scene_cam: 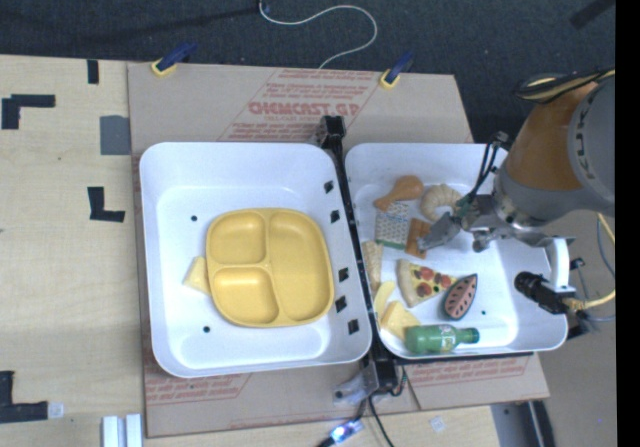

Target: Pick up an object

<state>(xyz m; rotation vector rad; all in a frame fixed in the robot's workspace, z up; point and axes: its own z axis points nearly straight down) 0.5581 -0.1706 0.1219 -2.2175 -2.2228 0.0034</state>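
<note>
Green bottle (pixel 440 338) lies well below the jaws (pixel 437 233), by the pizza slice (pixel 424 282)

A grey arm (pixel 600 150) is being shown with an orange band (pixel 545 140), black cables and dark metal wrist fittings.

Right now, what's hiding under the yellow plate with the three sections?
A pale yellow wedge pokes out from under the yellow plate's left edge, lying on the left bin floor. How far it runs underneath, and whether anything else lies there, is covered by the plate.
</note>
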